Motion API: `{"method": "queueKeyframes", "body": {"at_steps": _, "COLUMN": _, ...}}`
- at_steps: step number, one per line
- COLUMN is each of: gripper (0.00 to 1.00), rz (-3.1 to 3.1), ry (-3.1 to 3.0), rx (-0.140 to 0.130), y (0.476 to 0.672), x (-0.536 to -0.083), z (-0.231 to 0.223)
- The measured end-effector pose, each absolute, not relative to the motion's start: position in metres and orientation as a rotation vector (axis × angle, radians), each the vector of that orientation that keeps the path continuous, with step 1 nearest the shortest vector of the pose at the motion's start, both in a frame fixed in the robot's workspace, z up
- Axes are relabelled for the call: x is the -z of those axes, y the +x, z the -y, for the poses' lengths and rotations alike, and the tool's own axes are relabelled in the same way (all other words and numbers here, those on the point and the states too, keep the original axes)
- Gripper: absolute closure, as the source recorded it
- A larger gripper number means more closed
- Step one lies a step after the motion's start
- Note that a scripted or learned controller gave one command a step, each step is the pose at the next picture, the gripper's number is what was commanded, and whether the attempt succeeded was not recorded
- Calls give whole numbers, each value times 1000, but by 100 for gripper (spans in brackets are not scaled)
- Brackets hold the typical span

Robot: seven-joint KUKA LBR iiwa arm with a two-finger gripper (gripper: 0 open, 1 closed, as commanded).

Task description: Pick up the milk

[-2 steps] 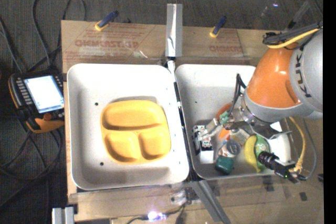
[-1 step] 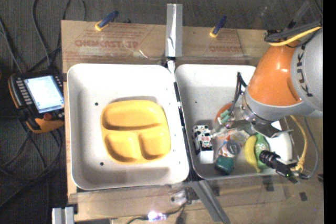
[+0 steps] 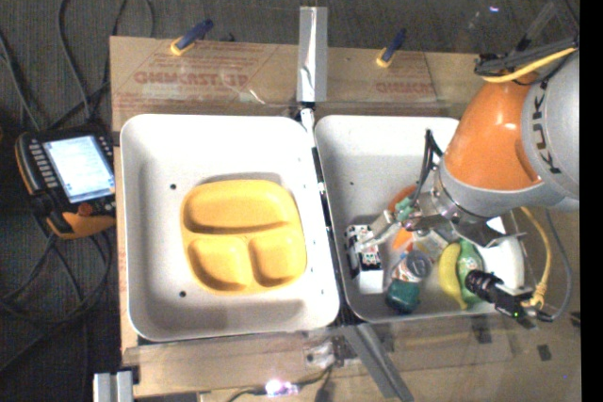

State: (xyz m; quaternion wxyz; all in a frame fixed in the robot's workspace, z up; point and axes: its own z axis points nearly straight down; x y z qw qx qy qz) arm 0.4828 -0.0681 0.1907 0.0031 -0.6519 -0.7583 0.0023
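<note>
Closest to us, the grey arm with its orange band is reaching in from the right and hanging over the right bin, covering much of that bin's far right side. We are seeing the gripper below the orange band, down among the cluttered items, and we cannot tell whether it is released or clenched, nor whether anything is in its grasp. We are taking the milk to be the small white carton with dark printing, lying near the left wall of the right bin, towards its front, just to the left of the gripper and apparently apart from it. Beside the milk, towards the front right, a teal-bottomed container is resting, and further right a yellow-green object is lying next to a black part of the arm's fittings. An orange item is peeking out just behind the gripper. Moving outward, the left bin is holding a yellow compartment tray at its middle. Both bins are sitting on a brown cardboard sheet, which two blue clamps are pinning at the far edge. A handheld screen unit is glowing on the floor to the left.
</note>
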Motion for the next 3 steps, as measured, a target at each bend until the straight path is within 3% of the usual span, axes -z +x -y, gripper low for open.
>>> {"method": "queueKeyframes", "body": {"at_steps": 1, "gripper": 0, "rz": 2408, "ry": -2013, "rx": -4, "y": 520, "x": -182, "z": 18}}
{"method": "queueKeyframes", "body": {"at_steps": 2, "gripper": 0, "rz": 2488, "ry": -1915, "rx": -6, "y": 488, "x": -183, "z": 84}}
{"method": "queueKeyframes", "body": {"at_steps": 3, "gripper": 0, "rz": 2719, "ry": -1570, "rx": -2, "y": 515, "x": -185, "z": -23}}
